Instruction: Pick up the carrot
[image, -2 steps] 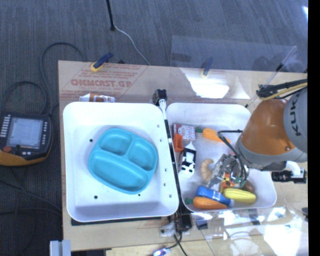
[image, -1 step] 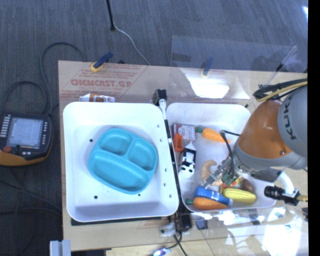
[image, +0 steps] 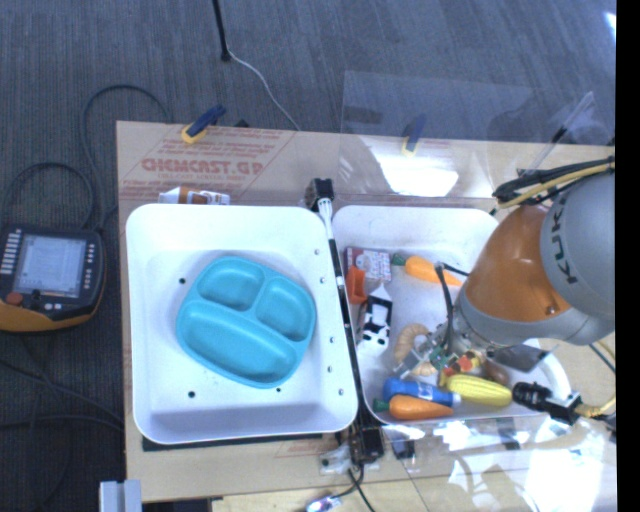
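Most of the tool is hidden under the grey arm with its orange band, which covers the right half of the right white bin. We see dark metal bits and wires poking out below the wrist, low over the clutter. We cannot tell whether the tool is released or clenched, and nothing is visibly grasped.

The bin's right wall and near right corner are cut off by the arm and by glare on clear plastic at the near edge.

The orange toy carrot with a green top lies at the far side of the right bin, pointing right, its tip running under a thin black cable. It is on the far left of the tool and apart from it.

A second orange tapered piece lies at the near edge of the same bin, near the tool on its near side; it may also be a carrot, we cannot tell. It touches a blue cylinder-like toy, and a yellow corn cob lies just to the right.

A small black-and-white toy and a red-and-white packet sit left of the tool.

A pale lump beside the tool is too blurred to identify.

The left white bin holds a blue divided plastic plate. Both bins sit on the brown counter.
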